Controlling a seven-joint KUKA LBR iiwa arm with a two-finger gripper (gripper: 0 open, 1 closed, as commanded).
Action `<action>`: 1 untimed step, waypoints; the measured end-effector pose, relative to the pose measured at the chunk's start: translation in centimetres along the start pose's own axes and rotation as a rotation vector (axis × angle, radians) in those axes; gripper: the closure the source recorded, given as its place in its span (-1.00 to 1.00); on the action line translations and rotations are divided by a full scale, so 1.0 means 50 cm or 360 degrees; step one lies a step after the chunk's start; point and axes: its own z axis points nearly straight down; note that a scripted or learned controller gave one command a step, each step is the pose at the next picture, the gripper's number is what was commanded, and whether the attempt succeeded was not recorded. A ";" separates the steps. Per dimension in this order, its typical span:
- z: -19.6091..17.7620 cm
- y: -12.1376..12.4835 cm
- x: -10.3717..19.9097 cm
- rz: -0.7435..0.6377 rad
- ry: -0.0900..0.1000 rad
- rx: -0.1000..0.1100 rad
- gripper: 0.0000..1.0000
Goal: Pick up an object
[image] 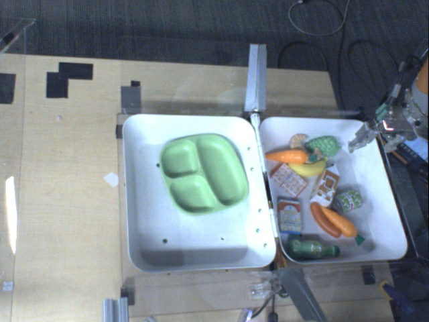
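Observation:
The right bin holds several toy foods: a carrot, a banana, a bumpy green vegetable, a waffle square, a small carton, a green round piece, a second carrot, a small box and a green bottle. My gripper hangs over the bin's far right corner, to the right of the bumpy green vegetable. It is open, with nothing between its fingers.
In the left bin lies a green divided plate. A metal post rises behind the seam between the bins. Cables lie on the dark floor behind the bench.

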 end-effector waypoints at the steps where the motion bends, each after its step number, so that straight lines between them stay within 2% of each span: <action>1: 0.248 -0.058 0.160 0.0038 -0.0002 -0.0013 -1.00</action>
